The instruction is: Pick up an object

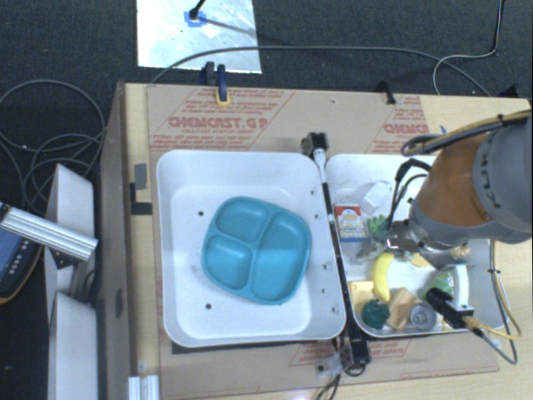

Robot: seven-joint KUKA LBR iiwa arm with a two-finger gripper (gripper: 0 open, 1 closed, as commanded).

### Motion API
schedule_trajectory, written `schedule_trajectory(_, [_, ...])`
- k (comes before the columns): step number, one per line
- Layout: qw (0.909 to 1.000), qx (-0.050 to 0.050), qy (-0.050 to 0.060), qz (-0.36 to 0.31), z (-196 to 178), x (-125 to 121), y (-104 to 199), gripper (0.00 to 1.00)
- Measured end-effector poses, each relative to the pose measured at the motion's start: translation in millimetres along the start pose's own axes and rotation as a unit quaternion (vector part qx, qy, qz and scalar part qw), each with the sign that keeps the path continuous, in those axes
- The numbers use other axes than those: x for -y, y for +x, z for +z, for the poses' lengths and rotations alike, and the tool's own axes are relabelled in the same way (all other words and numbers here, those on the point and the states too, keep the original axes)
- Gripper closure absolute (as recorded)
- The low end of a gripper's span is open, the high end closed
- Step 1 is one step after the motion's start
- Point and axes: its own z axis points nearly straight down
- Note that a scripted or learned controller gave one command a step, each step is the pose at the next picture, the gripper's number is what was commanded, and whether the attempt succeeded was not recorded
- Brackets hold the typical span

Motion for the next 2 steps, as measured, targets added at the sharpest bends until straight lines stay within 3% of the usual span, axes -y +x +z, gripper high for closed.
schedule_trajectory(1, [1.0, 0.0, -0.001, -0.001, -10.7, -1.1, 0.2, 1.0])
schedule_trajectory(2, [1.0, 0.0, -0.001, -0.001, -120.5, -12.2, 56.0, 1.0])
